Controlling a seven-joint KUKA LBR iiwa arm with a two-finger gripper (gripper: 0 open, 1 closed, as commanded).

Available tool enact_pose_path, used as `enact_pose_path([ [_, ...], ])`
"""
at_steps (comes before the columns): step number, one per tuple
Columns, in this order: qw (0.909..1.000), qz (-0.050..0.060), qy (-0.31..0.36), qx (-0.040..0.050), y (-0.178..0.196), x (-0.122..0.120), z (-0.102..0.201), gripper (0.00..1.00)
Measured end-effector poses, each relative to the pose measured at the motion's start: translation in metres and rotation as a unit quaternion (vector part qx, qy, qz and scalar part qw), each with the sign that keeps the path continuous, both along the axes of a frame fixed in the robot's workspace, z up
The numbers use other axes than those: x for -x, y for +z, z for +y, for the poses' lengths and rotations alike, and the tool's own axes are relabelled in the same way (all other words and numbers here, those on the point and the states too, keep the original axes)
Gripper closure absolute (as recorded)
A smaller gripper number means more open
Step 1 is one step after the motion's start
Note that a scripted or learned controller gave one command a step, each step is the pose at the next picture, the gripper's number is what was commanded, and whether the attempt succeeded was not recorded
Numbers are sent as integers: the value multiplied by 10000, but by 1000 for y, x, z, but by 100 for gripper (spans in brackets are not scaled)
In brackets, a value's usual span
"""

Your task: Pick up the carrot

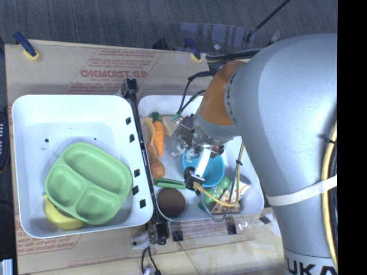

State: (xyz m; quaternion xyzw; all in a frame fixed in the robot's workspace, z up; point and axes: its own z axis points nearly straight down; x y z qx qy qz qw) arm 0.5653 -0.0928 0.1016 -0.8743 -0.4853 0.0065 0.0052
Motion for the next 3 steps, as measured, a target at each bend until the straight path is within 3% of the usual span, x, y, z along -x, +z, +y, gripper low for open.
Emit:
enact_pose_path([
  [1, 9832, -20, -1825, 13, 90, 27, 65, 100],
  [2, 9216, -11, -3880, 48, 146, 5, 63, 100],
  [3, 9235, -14, -3835, 43, 172, 41, 119, 100],
])
